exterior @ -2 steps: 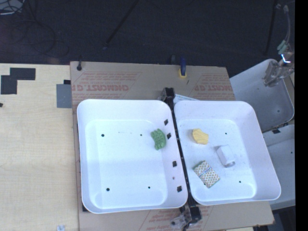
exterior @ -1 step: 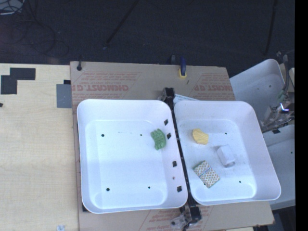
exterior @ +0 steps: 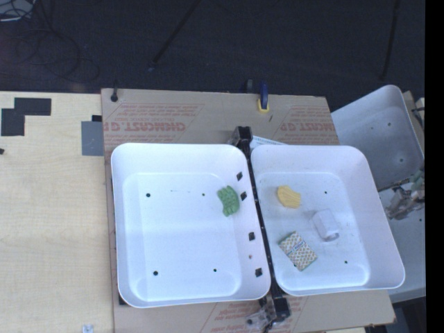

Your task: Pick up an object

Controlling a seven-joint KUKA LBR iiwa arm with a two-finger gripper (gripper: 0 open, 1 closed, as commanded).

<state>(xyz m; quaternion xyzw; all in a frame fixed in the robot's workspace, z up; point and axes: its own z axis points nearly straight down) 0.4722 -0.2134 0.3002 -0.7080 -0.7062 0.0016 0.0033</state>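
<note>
The left white bin (exterior: 132, 220) holds one small green lumpy object (exterior: 228, 200) near its right wall. In the right white bin (exterior: 361, 186) lie three things. A yellow chunk (exterior: 289, 197) rests toward the back left. A pale, translucent cylinder-like piece (exterior: 325, 225) lies on its side in the middle. A small box with a chequered pattern (exterior: 298, 250) sits toward the front left, turned at an angle. All of them rest apart from one another on the bin floors.
Both bins stand on a cardboard sheet (exterior: 173, 116) on a light wooden bench (exterior: 48, 220). Black clips (exterior: 251, 236) run along the seam between the bins. A blue-and-yellow clamp (exterior: 263, 97) sits at the back edge. A grey metal plate (exterior: 378, 123) and loose wires (exterior: 406, 196) lie to the right.
</note>
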